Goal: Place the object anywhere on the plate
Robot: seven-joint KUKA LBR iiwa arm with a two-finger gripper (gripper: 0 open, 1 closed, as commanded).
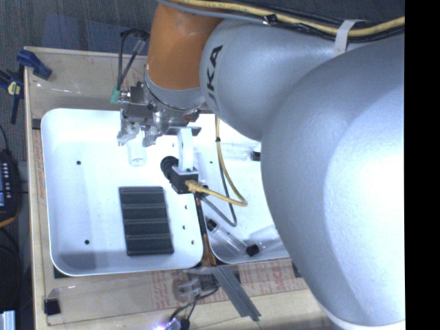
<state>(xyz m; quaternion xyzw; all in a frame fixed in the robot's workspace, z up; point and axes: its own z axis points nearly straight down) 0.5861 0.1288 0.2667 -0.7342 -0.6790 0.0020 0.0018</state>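
The dark ribbed rectangular plate (146, 220) lies flat on the floor of the left bin (69, 184), toward its near edge, with its long side running away from the camera. A small clear, roughly cylindrical object (137, 158) sits on the bin floor just beyond the plate's far end, apart from it; glare on the white floor makes its outline uncertain. The gripper (136, 139) hangs directly above this object, and whether the two pale fingers are spread or closed cannot be told from this angle. The orange band (177, 47) and grey arm (309, 136) extend from the right, covering most of the right bin (234, 253). A yellow cable (223, 196) loops along the divide between the bins.
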